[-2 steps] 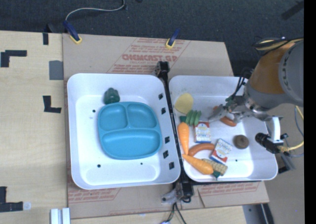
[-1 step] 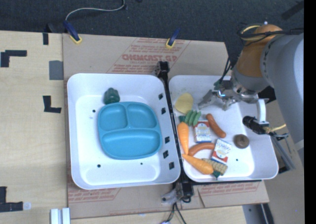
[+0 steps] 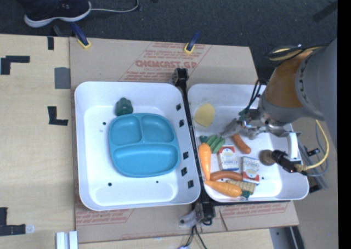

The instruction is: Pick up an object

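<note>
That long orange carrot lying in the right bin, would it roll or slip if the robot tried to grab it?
The carrot looks like smooth, stiff toy plastic, so it would probably stay rigid but could slip from a pinch. Its round, tapered shape suggests it may roll in a curve if nudged. The bin wall beside it and the green piece nearby would likely stop it.

The grey arm [image 3: 315, 80] is reaching in from the right, its orange band [image 3: 279, 86] sitting just above the wrist. The gripper [image 3: 233, 129] is hanging low and pointing leftward (its fingers are too small and blurred to read).
</note>
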`<state>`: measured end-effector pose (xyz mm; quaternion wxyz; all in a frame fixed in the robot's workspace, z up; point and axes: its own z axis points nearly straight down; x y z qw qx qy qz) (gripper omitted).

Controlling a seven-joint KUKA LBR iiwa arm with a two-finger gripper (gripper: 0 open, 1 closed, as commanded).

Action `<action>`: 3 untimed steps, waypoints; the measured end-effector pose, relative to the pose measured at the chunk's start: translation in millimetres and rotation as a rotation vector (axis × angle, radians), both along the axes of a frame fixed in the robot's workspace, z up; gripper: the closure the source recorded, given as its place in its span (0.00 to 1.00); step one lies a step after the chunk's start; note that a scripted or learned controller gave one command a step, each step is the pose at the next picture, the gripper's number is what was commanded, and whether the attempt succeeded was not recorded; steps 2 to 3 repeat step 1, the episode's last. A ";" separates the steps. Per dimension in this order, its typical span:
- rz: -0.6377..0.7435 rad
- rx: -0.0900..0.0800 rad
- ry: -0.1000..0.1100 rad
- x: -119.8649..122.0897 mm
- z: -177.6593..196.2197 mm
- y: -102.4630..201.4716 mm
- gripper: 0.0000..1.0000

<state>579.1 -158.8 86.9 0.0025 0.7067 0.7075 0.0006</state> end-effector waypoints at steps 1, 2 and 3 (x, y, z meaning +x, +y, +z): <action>-0.001 -0.002 -0.002 0.4 9.7 -0.7 1.00; -0.001 -0.002 -0.002 0.4 9.7 -0.7 1.00; -0.001 -0.002 -0.002 0.4 9.7 -0.7 1.00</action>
